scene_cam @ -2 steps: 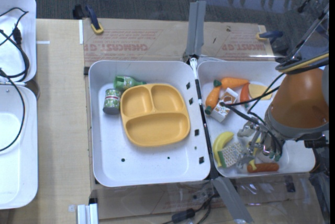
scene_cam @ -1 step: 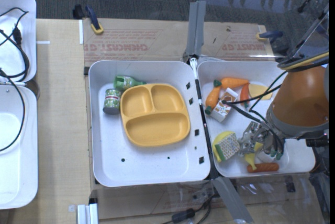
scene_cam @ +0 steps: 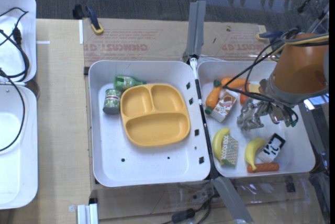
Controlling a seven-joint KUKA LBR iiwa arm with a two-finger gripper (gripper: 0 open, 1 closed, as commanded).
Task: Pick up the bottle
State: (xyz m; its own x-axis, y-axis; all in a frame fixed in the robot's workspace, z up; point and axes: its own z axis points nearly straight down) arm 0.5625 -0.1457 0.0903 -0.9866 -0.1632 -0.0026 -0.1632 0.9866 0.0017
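The bottle (scene_cam: 127, 82) is small and green and lies on its side in the left bin (scene_cam: 152, 168), at the back left, just behind the yellow divided plate (scene_cam: 155, 113). The gripper (scene_cam: 251, 118) hangs from the orange-banded wrist over the middle of the right bin (scene_cam: 298, 165). It is low over bare floor between the juice carton (scene_cam: 224, 104) and the black-and-white box (scene_cam: 271, 146). It is far to the right of the bottle, with the wall between the bins lying between them. I see nothing in the gripper.
A green-labelled can (scene_cam: 111, 101) stands beside the bottle, against the plate's left edge. The right bin also holds carrots (scene_cam: 213, 94), two bananas (scene_cam: 218, 142) and a mesh packet (scene_cam: 229, 150). Cables loop around the wrist.
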